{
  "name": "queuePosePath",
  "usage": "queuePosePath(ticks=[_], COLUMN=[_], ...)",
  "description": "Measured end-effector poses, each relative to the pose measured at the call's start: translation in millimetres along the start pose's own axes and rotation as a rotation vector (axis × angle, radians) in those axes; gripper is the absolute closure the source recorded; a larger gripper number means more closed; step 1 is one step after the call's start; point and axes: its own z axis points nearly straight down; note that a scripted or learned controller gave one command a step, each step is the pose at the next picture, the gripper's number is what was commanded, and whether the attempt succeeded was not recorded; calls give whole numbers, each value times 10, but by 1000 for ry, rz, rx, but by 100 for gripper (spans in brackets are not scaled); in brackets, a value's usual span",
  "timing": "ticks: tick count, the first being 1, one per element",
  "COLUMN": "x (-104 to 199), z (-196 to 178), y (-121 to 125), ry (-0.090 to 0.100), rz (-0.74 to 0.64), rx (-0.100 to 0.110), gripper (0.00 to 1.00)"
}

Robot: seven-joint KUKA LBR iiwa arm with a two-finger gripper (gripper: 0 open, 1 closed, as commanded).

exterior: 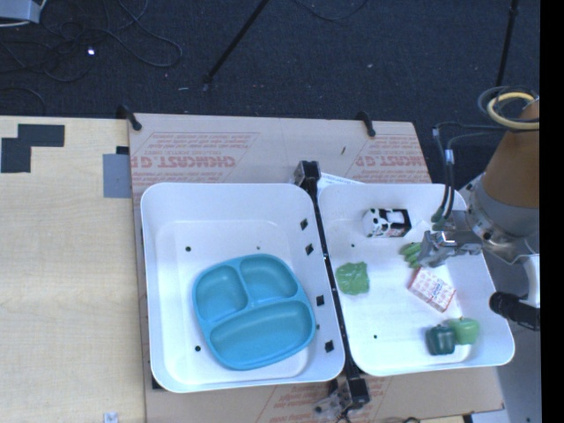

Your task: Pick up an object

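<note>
**Gripper low in right bin, by a small green piece**

Task names no single object; candidates all lie in the right bin (493, 359). Closest to the gripper (432, 249) is a small green piece (411, 253) just at its left, touching or nearly so; whether it sits between the fingers is not readable, and open versus closed cannot be told at this size. Just below the gripper lies a red-and-white patterned packet (432, 289), tilted, flat on the bin floor. Up and left of the gripper sits a black-and-white toy (387, 222), cow-like markings. Further left, near the divider between bins, a light green lumpy item (352, 278). At the bin's lower right corner a dark teal block (441, 340) touches a brighter green object (465, 330).

Arm (515, 170) comes in from the right, orange section above a grey wrist, reaching down over the bin's right edge.

Left bin (167, 227) holds a blue divided plate (253, 310), three compartments, lying flat toward the lower middle. Both bins rest on a brown cardboard sheet (220, 152) on a light wood bench (62, 280); dark floor with cables behind
</note>
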Motion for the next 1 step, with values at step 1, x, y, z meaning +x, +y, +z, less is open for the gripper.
queuePosePath(ticks=[1], x=[529], z=[100], y=[123], ry=[3], rz=[-5], rx=[4], gripper=[100])
